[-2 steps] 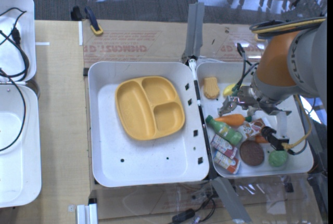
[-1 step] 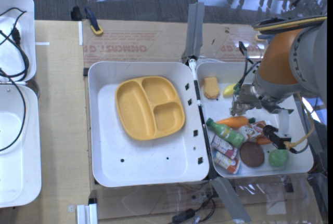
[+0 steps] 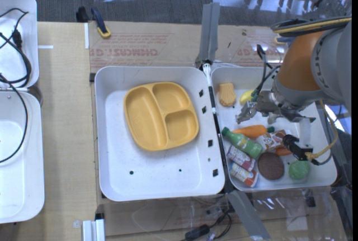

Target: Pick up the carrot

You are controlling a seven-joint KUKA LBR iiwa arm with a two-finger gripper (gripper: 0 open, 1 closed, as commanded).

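**Robot arm hangs over the bin of toy food**

The carrot (image 3: 253, 131) lies in the right bin (image 3: 327, 178), near the middle. It is orange and points sideways. A green bottle (image 3: 243, 143) touches it at about 7 o'clock.

The gripper (image 3: 263, 113) hangs just above the carrot, at about 1 o'clock from it. I cannot tell how its jaws stand, because the arm and wires hide them. Nothing can be seen held there.

At 11 o'clock from the carrot sits a tan piece of bread (image 3: 226, 94). At 5 o'clock are a brown round cookie (image 3: 271, 166) and a green ball (image 3: 299, 170).

The left bin (image 3: 112, 178) holds a yellow plate (image 3: 161, 116) with three parts.
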